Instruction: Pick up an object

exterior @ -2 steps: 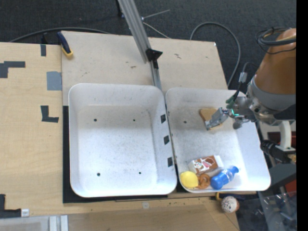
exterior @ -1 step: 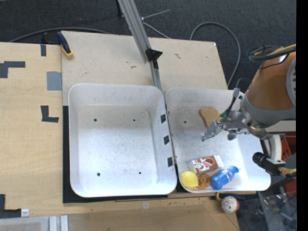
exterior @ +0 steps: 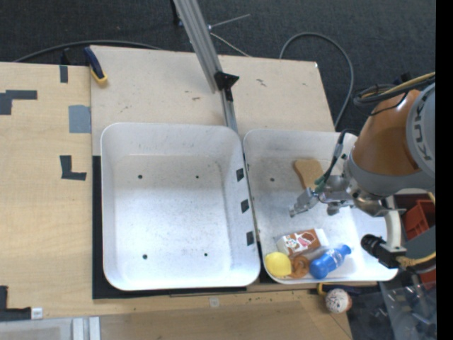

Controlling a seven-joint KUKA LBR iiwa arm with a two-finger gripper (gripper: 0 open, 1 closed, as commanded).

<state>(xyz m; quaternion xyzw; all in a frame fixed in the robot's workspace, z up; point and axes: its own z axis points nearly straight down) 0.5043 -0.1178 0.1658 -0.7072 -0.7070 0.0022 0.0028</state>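
Observation:
My gripper (exterior: 316,200) hangs low over the middle of the right bin (exterior: 272,147), on the grey arm with its orange band (exterior: 386,144). Just behind it lies a flat tan piece (exterior: 307,169), partly covered by the gripper. In front of it, along the bin's near wall, sit a white and red carton (exterior: 300,241), a yellow lemon-like ball (exterior: 278,264), a small brown object (exterior: 302,265) and a blue bottle (exterior: 330,259). I see nothing held in the gripper.
The left bin (exterior: 113,190) sits beside the right one, with a dividing rim (exterior: 244,204) between them. A slanted metal pole (exterior: 202,41) rises behind the bins. A small pale ball (exterior: 338,300) lies off the bin's front right corner.

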